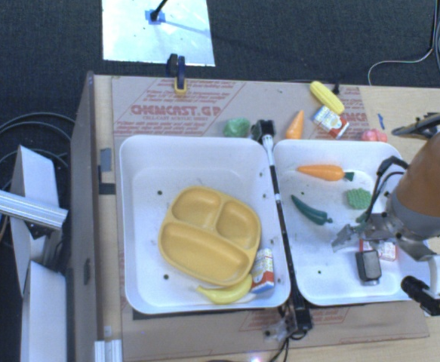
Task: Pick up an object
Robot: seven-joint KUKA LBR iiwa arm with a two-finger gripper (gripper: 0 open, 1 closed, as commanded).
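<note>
Camera view: we see the arm's pincer (pixel 370 241) low in the right bin (pixel 304 277), over a small red-and-white packet (pixel 386 250) and just above a dark block (pixel 368 266); we cannot tell whether it is released or clenched. Nothing looks lifted, so we judge the pick unfinished. A carrot (pixel 321 172), a green pepper (pixel 310 210) and a green scrap (pixel 358 198) lie apart toward the far side. The bin's near wall is close; open floor lies to the left.
</note>
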